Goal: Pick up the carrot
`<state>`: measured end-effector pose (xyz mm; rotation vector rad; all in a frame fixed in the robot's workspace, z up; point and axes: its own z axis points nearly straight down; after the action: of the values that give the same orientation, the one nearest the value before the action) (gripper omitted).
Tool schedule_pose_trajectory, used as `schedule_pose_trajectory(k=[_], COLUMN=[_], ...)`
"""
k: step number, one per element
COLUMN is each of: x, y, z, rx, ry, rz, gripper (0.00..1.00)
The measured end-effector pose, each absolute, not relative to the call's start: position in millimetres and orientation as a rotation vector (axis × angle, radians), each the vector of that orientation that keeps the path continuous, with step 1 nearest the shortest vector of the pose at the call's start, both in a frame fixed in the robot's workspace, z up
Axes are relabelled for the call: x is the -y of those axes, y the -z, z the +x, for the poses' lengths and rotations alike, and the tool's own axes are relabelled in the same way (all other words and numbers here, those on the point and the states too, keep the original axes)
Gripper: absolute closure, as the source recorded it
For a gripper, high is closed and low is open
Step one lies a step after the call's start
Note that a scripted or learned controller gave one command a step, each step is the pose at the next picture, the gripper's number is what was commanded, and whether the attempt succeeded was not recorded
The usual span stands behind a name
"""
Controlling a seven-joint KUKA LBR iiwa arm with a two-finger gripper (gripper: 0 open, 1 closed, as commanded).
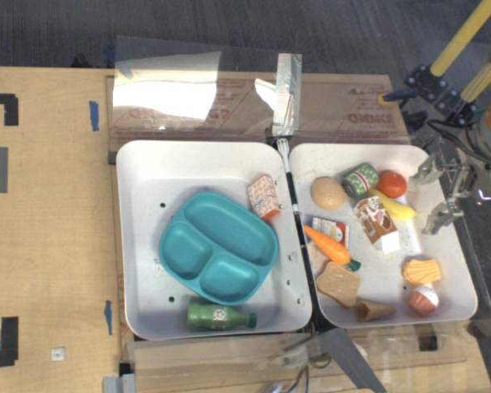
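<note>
The carrot (327, 246) is orange with a small green stem end. It lies slantwise in the left part of the right bin (466, 309), partly on a small white packet (333, 228) and just above a slice of bread (338, 283). My gripper (434, 196) hangs over the right bin's right edge, well to the right of the carrot and apart from it. Its metal fingers (430, 169) stand open with nothing between them.
The right bin also holds a tan potato (328, 192), a green can (360, 178), a tomato (392, 183), a brown carton (376, 219), a banana (398, 211) and several small items at the front right. The left bin (139, 178) holds a teal divided plate (219, 244), a green bottle (219, 316) and a small carton (263, 196).
</note>
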<state>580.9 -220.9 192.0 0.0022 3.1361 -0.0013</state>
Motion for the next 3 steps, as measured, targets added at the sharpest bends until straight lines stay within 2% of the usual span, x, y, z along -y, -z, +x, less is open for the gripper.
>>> schedule_pose_trajectory(k=[1,2,3], x=[208.5,200.6,219.7], y=[-162.1,-88.4,-87.6], z=[502.6,483.0,483.4], rx=[-3.101,-3.099,-3.125], ry=[-0.001,0.003,-0.004], rz=[0.503,0.446,-0.218], gripper=[0.0,0.0,0.0])
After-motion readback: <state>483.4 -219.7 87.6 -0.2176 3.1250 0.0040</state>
